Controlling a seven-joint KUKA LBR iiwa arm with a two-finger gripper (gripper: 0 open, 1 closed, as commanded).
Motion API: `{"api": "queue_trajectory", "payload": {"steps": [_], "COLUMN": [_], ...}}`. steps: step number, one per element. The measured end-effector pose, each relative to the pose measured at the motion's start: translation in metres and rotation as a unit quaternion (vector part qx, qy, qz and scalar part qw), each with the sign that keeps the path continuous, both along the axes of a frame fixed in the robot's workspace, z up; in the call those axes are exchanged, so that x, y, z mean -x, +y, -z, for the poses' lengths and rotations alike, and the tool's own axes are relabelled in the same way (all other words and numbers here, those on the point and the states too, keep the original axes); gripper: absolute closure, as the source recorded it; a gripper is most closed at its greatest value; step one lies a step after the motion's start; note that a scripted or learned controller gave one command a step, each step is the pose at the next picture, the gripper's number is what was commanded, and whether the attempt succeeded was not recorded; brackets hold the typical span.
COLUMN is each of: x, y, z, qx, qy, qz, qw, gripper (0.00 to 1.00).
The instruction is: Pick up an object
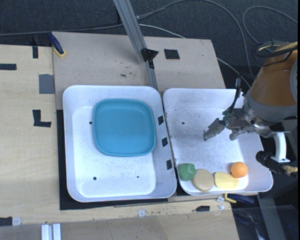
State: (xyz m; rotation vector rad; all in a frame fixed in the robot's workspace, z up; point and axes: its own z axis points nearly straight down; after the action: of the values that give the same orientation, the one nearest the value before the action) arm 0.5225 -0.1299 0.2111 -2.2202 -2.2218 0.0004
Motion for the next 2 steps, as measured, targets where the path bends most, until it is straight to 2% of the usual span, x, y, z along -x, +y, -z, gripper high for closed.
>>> {"api": "queue_trajectory", "payload": {"steps": [1,2], "x": [-0.003,0.006], "y": [-0.001,-0.007], "z": [0.062,0.113], "qx": [-0.0002,-0.0002], "qy": [0.002,0.002], "qz": [0.0,0.0], "qw": [1.0,1.0], "gripper": [0.0,0.0]}}
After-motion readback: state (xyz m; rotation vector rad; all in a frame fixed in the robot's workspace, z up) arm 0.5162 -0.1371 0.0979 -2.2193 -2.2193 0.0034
